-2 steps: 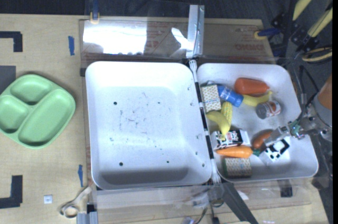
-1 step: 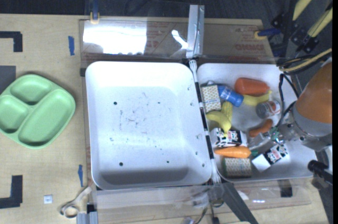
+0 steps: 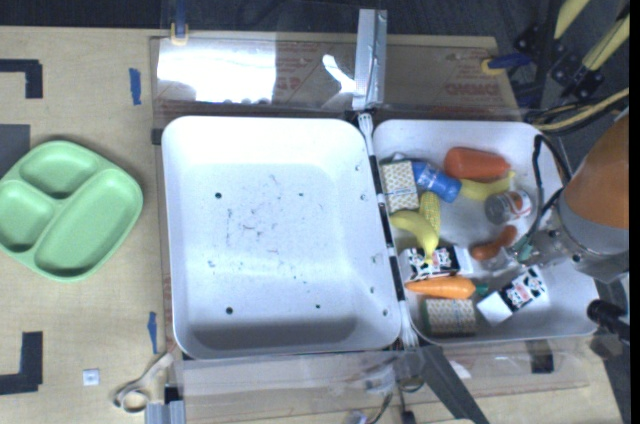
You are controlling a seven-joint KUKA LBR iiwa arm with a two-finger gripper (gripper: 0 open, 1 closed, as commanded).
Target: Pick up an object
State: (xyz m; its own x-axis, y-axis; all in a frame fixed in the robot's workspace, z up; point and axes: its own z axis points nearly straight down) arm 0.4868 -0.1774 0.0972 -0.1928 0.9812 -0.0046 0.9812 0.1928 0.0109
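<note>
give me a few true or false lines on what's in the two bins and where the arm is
1. The objects are piled in the right bin. True.
2. The green divided plate lies inside the left bin. False: it lies on the bench, left of both bins.
3. The carrot lies nearer the front of the bin than the banana. True.
4. The arm reaches over the left bin. False: it is at the right bin's right side.
5. The blue can stands alone in a corner. False: it lies among the other items, beside the orange oblong toy.
</note>
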